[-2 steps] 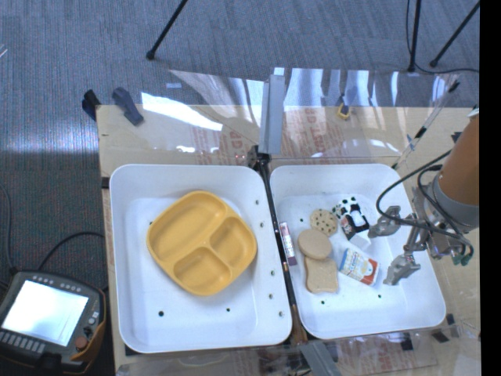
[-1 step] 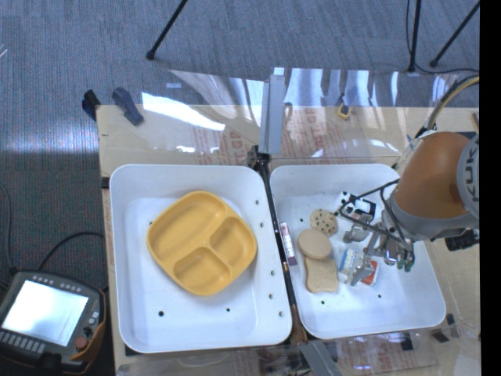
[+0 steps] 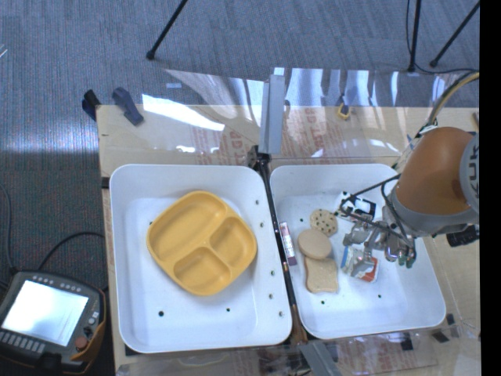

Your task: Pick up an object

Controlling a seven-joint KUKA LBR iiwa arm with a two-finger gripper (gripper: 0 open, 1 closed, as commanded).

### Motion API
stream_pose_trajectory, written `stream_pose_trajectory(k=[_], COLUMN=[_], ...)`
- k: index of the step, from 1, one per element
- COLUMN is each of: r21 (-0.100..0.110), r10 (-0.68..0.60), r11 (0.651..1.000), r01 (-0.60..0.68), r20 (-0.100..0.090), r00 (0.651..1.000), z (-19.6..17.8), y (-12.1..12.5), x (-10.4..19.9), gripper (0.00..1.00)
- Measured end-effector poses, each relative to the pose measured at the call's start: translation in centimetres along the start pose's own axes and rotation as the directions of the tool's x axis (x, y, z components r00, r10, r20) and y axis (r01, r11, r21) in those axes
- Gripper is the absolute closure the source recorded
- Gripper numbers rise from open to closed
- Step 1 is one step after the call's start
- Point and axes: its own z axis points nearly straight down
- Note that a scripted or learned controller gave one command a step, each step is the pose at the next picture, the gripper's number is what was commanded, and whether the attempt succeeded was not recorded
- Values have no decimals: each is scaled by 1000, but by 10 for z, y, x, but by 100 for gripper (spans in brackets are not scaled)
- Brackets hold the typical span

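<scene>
Two white bins, one arm reaching into the right one.

One yellow divided plate (image 3: 202, 243) lies in the left bin (image 3: 125, 210). The gripper (image 3: 368, 241) hangs over the right bin (image 3: 415, 304) above a small white-and-red packet (image 3: 362, 266); beside it lie one bread slice (image 3: 321, 275), one round biscuit (image 3: 315, 245) and one dotted cracker (image 3: 323, 222). Packet writing is unreadable.

A: so what colours we got?
B: yellow divided plate (image 3: 202, 242) in a white bin (image 3: 129, 186). Tan toast slice (image 3: 321, 275), beige round (image 3: 315, 245), speckled cookie (image 3: 323, 222), red-and-white packet (image 3: 362, 266).
</scene>
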Motion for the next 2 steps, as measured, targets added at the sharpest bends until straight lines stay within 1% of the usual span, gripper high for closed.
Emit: stream_pose_trajectory(k=[1,2], r21=[-1,0], r10=[363,234], r11=[932,972], r01=[-363,-234], r20=[4,0], r00=[932,972], z=[-92,-126], y=[27,100], x=[11,43], gripper=[100,100])
